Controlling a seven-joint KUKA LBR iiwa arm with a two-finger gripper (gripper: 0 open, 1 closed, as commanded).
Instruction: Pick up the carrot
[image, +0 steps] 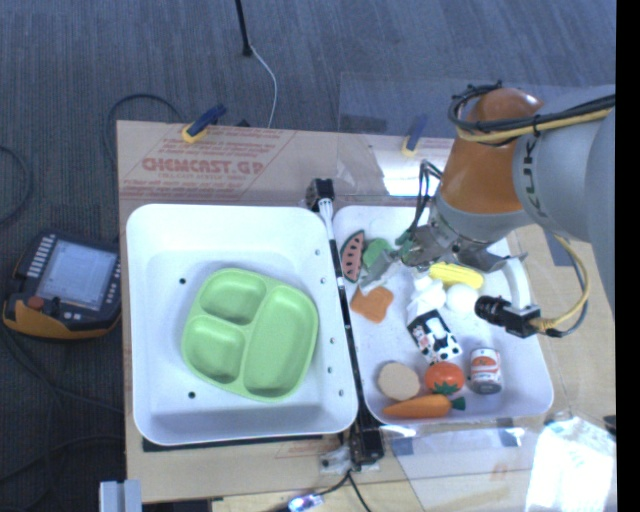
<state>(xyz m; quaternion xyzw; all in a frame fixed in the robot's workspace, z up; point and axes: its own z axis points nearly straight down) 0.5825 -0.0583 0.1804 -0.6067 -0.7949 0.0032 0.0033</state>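
Observation:
The carrot (418, 406), orange with a small green top at its right end, lies along the front wall of the right bin (535, 385). My gripper (410, 250) hangs over the back half of that bin, close to a green toy (378, 254) and a yellow corn cob (455, 272). It is well behind the carrot, with several toys between them. The orange wrist band and grey arm cover the bin's back right corner.
Around the carrot sit a tan round cookie (398, 380), a tomato (445, 377) and a small can (485, 370). A cow-patterned carton (434, 335), a white egg (463, 299), an orange wedge (371, 304) and a watermelon slice (351, 254) lie further back. The left bin (150, 260) holds a green divided plate (250, 332).

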